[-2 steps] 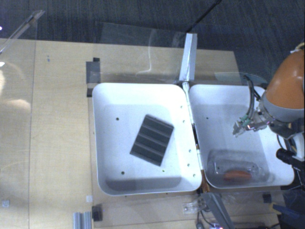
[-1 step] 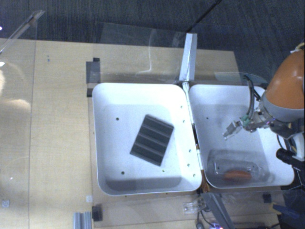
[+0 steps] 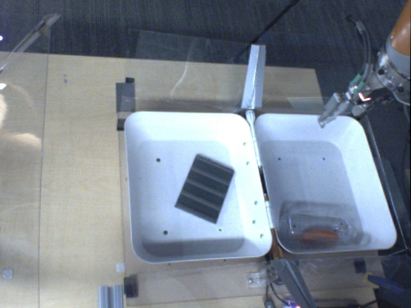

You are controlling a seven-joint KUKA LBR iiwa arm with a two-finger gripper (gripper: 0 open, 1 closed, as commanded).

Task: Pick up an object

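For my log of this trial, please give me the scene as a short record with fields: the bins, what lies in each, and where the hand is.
left bin: holds one dark ribbed slab, lying flat and turned at an angle, near the middle
right bin: holds one clear plastic package with something orange-red inside, at the near edge
hand: above the far rim of the right bin, holding nothing
arm: reaches in from the right
task state: nothing picked up yet

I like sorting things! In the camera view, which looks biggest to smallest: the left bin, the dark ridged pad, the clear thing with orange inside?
1. Left bin
2. Dark ridged pad
3. Clear thing with orange inside, slightly smaller than the pad, so it's close
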